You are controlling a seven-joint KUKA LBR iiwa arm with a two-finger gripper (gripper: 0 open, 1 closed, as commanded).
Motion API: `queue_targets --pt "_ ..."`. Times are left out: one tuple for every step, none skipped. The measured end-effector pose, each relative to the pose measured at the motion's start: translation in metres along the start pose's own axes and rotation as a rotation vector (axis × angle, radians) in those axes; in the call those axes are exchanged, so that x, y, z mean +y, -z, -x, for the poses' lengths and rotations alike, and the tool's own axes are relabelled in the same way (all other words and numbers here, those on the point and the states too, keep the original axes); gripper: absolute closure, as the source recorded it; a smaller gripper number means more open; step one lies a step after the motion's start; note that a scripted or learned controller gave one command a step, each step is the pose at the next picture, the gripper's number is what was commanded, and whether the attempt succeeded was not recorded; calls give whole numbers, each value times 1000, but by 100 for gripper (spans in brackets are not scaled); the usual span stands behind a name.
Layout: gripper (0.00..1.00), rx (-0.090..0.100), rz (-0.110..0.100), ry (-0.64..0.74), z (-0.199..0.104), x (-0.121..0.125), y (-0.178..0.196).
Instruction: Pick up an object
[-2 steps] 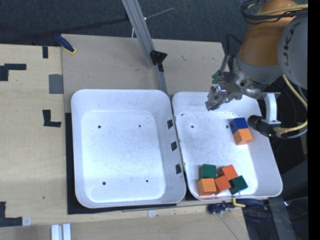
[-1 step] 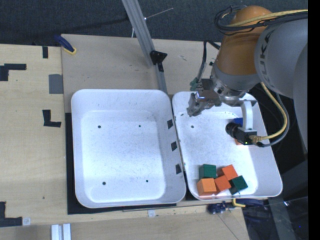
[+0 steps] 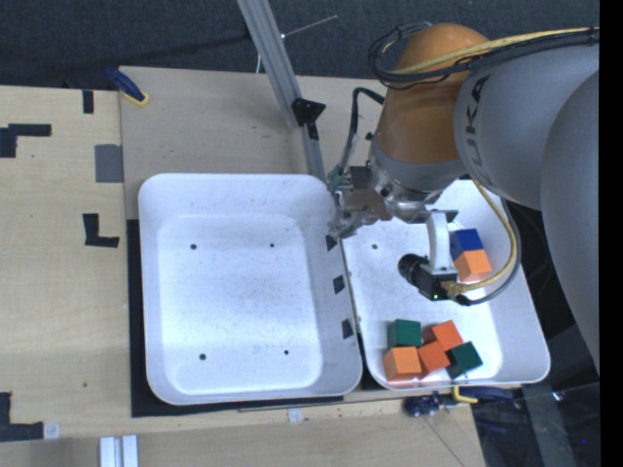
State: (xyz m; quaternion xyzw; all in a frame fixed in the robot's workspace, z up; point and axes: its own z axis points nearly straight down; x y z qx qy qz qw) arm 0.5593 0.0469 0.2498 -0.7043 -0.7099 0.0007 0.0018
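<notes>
Several small blocks lie in the right bin (image 3: 516,343). A blue block (image 3: 465,240) and an orange block (image 3: 474,264) sit side by side near its right wall. At the front a green block (image 3: 405,334), an orange block (image 3: 401,362), a second orange block (image 3: 445,337) and a dark green block (image 3: 464,357) are bunched together. My gripper (image 3: 341,224) hangs under the orange wrist band at the back left of the right bin, close to the rim shared with the left bin. It is well away from every block, and nothing is visibly held.
The left bin (image 3: 156,261) lies beside the right one. A slanted metal pole (image 3: 277,56) rises behind the bins. The grey arm covers the back right of the right bin, and a black cable loop (image 3: 496,280) hangs over the blue and orange blocks.
</notes>
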Motion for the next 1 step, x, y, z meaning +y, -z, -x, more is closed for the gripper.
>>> queue_targets --pt "100 -2 -2 -2 -45 -22 -23"
